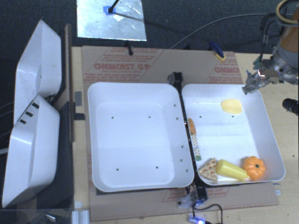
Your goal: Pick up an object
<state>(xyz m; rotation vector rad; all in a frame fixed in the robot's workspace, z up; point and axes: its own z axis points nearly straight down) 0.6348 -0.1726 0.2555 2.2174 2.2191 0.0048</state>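
Hovering over the right bin's (271, 125) far right corner, gripper (252, 85) jaws' state impossible to tell, with pale yellow disc (231, 106) just beside.

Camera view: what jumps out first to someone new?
The colour clustered in the right bin: an orange pumpkin in the near right corner, with a yellow oblong piece and a pale wedge beside it. A pale yellow disc lies alone near the far wall. The gripper hangs over that bin's far right corner, holding nothing visible.
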